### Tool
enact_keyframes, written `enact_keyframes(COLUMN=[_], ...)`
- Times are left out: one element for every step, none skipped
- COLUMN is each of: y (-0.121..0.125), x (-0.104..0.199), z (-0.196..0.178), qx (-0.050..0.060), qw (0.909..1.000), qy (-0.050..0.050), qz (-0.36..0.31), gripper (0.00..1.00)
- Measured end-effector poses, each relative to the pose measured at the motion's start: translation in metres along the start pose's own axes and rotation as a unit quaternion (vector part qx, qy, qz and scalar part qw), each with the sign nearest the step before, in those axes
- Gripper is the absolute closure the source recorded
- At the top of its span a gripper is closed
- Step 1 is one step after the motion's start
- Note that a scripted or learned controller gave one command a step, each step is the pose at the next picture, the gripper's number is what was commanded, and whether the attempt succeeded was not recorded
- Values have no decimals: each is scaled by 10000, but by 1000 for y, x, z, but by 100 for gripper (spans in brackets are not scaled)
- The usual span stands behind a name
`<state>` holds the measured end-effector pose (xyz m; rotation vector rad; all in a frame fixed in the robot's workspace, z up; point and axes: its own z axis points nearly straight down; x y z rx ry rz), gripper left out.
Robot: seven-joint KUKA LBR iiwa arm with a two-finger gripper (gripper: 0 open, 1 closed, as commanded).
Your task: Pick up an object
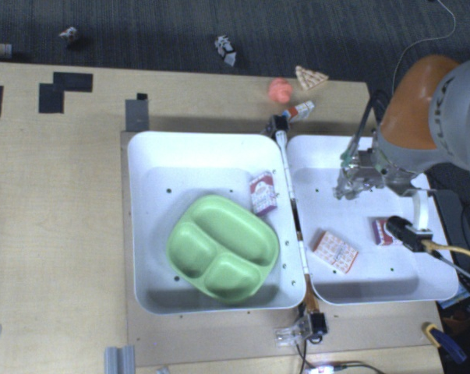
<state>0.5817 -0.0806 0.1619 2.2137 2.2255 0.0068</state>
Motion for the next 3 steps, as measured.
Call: enact_keyframes(y=[75,75,26], x=[-65,-64,-27], z=[-5,-5,76], qx=[5,5,-6], qw=[10000,10000,10000], qy=[-10,-10,-10], qz=[6,0,11], gripper=[100,0,0])
